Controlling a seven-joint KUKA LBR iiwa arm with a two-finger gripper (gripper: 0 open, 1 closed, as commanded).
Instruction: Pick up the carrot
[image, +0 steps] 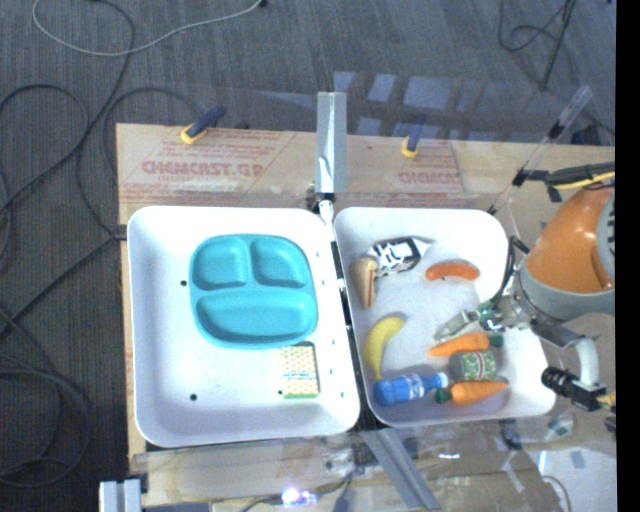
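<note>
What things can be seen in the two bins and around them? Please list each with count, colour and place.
bins: 2, white, side by side on the bench
plate: 1, blue, three compartments, left bin
sponge: 1, pale with green edge, left bin, near the plate
carrots: 2, orange, right bin, near edge
banana: 1, yellow, right bin
bottle: 1, blue, right bin, lying down
sausage: 1, orange-red, right bin, far side
hot dog: 1, tan and red, right bin, left wall
gripper: 1, metallic, over the right bin above a carrot
arm: 1, orange and grey, right
</note>
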